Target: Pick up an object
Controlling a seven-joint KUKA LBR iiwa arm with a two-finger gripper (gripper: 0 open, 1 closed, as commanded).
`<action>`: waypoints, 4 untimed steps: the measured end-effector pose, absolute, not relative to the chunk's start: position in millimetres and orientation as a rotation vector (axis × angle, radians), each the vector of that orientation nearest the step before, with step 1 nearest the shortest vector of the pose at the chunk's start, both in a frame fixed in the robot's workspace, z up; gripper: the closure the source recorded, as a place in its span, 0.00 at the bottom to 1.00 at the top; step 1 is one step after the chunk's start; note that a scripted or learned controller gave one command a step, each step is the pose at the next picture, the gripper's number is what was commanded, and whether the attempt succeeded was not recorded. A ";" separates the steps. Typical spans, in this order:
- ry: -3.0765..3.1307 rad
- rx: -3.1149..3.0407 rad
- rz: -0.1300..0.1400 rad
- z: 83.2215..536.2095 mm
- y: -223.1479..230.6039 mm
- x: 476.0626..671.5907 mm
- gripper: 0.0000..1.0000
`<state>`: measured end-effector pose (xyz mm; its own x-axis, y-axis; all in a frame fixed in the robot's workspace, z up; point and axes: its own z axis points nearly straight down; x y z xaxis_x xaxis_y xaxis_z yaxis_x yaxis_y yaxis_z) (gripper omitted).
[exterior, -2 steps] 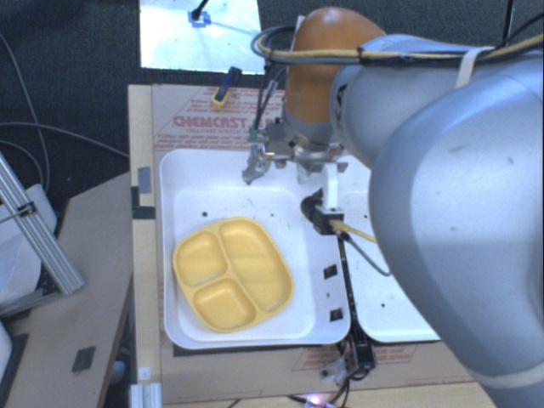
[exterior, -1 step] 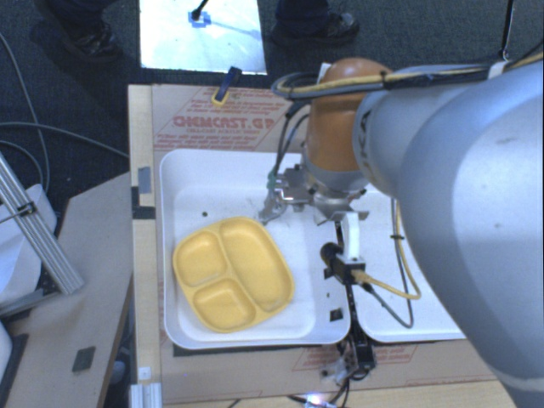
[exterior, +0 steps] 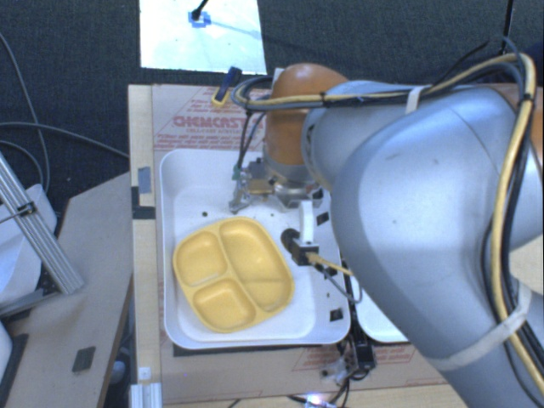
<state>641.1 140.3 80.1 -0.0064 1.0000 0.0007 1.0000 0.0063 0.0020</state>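
Tool: pale metal, small and angular, hanging under a glossy orange band on the wrist. It sits over the far half of the left bin. Cannot tell whether it is spread or closed; nothing is seen held in it.

Arm: smooth grey casing, broad and rounded, coming in from the right and covering most of the right bin, of which a white near corner shows.

Yellow tray: matte plastic, a rounded square split by raised ribs into three shallow wells. It lies flat on the left bin's floor, near-left of centre, with its far edge just beside the tool. Contact between them cannot be told.

Left bin: shallow, white, glossy, with rounded corners and a low rim. A small dark flat piece lies near its near-right corner.

Surface: a tan sheet with red print lies under the bins.
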 end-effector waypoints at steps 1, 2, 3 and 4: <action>2.216 2.227 -0.001 189.2 73.3 546.6 0.00; 2.223 2.225 -0.004 183.7 71.3 483.6 0.00; 2.205 2.226 0.000 192.6 -43.8 532.7 0.00; 2.231 2.207 0.006 184.3 39.1 573.0 0.00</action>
